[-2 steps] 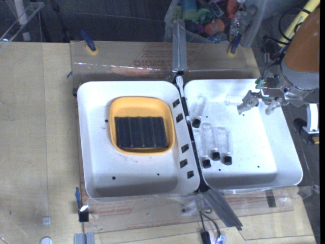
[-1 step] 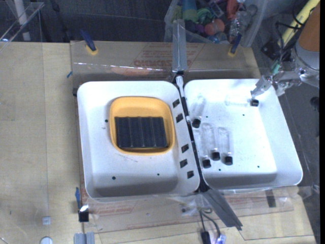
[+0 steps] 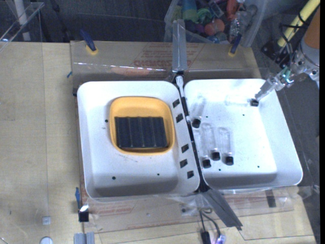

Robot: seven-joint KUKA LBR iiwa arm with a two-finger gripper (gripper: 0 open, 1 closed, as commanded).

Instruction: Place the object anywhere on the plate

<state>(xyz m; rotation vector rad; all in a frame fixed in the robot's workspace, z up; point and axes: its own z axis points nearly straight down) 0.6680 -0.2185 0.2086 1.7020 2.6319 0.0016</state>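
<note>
1. Tabletop (image 3: 35, 136): pale wood; it carries two white bins side by side at centre frame, meeting at a divider (image 3: 184, 131) with black marks.
2. Left bin (image 3: 91, 151): holds a yellow plate (image 3: 116, 111), rounded-square, at its centre; on the plate lies a black ridged tray (image 3: 141, 132), flat, within the rim.
3. Right bin (image 3: 274, 151): holds clear tubes (image 3: 216, 144) with black caps, lying near the divider in the lower left part of the bin; another clear piece with a black end (image 3: 196, 117) lies just above them, beside the divider.
4. Pincer (image 3: 254, 101): enters from the upper right of the frame, over the bin's upper right corner; its thin tip slants down-left and ends in a small dark point; whether it is wide or narrow cannot be told; nothing shows held in it.
5. Box of coloured toys (image 3: 213, 6): upper centre, behind the bins.
</note>
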